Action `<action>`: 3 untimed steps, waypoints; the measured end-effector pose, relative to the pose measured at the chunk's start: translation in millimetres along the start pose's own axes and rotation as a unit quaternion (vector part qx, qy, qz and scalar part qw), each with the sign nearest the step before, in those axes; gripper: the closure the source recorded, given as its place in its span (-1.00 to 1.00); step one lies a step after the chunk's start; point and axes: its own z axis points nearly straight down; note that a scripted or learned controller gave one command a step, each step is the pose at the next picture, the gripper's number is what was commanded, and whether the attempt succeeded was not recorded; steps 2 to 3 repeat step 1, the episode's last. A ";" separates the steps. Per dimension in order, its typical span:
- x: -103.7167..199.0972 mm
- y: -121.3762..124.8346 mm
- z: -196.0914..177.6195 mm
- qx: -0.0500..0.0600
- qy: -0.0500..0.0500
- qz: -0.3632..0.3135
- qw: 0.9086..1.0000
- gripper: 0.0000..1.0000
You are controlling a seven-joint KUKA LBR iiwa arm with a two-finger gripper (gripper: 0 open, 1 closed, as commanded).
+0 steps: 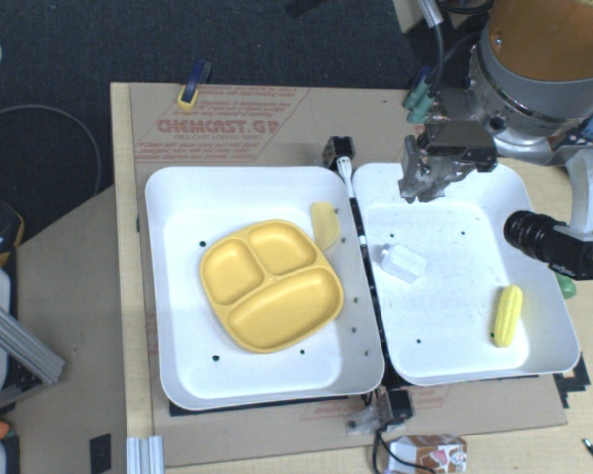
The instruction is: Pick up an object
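The right bin (445,363) holds a small clear plastic piece (403,262) near its left side and a yellow corn cob (507,315) near its right front. My gripper (422,188) hangs over the bin's back left part, above and behind the clear piece, with nothing visible between its fingers. The left bin (178,265) holds a yellow divided plate (270,284) and a pale yellow flat piece (325,224) leaning by its right wall.
A black cylindrical device (546,241) juts over the right bin's right edge. A black clip (337,152) sits at the back between the bins. A blue and yellow clamp (192,86) grips the cardboard's back edge.
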 end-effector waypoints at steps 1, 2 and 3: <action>-2.8 0.8 51.0 -0.001 -0.001 0.006 1.000 1.00; -2.8 0.8 51.0 -0.001 -0.001 0.006 1.000 1.00; -2.8 0.8 51.0 -0.001 -0.001 0.006 1.000 1.00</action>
